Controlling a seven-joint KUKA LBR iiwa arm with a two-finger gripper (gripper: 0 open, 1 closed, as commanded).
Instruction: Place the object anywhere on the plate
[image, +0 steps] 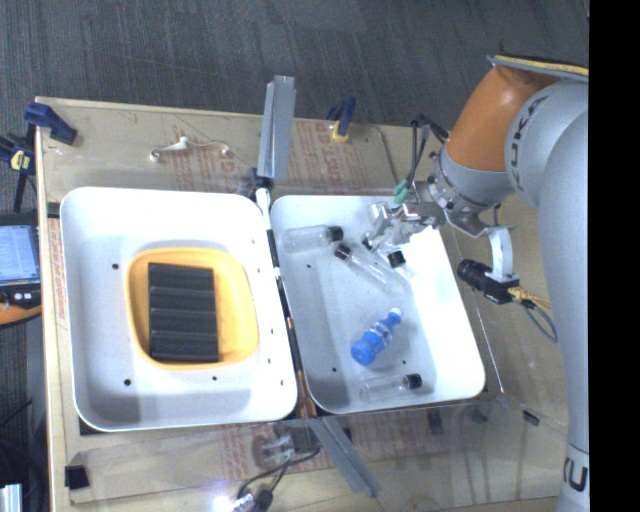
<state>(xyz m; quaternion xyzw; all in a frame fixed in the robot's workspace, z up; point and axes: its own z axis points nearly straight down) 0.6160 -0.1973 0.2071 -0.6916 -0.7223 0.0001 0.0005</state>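
Pincer (385, 228) hangs low over the right bin's (455, 300) upper part; its tips blur into clear vials there, so grip state cannot be told. Just below it, one blue bottle (376, 337) lies loose on the bin floor. About three clear vials, hard to count: one beside the pincer (312, 236), one at its tips, one farther below (390, 383). Well left: left bin (90, 220), one yellow plate (235, 290), one black ribbed block (183, 310). Wooden bench (130, 130), clamps at its edge.

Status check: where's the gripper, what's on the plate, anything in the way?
Gripper at right bin's far end, among clear vials. Blue bottle loose mid-bin. Yellow plate in left bin carries a black ribbed block.
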